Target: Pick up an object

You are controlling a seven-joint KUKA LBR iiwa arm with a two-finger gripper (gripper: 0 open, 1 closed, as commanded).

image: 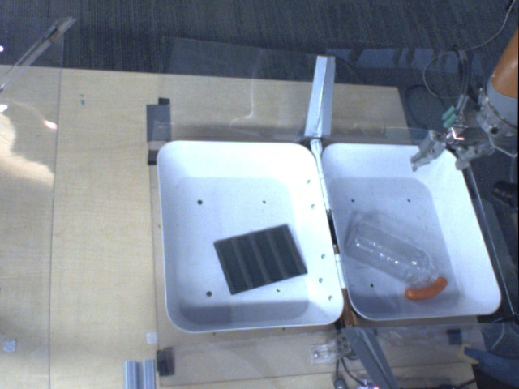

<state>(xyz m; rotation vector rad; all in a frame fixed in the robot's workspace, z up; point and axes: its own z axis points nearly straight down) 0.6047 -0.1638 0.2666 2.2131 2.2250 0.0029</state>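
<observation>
Three objects lying loose in the two white bins.
Left bin: a dark ribbed mat (260, 258) lies flat, turned at a slight angle, near the front. Right bin: a clear plastic bottle (386, 250) lies on its side, and just beside its lower end rests a small orange sausage-shaped piece (426, 289).

I see a pale wooden bench (81, 241) under bright glare at its left, with dark blue carpet (203, 6) beyond it.

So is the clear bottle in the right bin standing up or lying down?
Lying down: the clear bottle rests on its side, aslant on the right bin's floor.
</observation>
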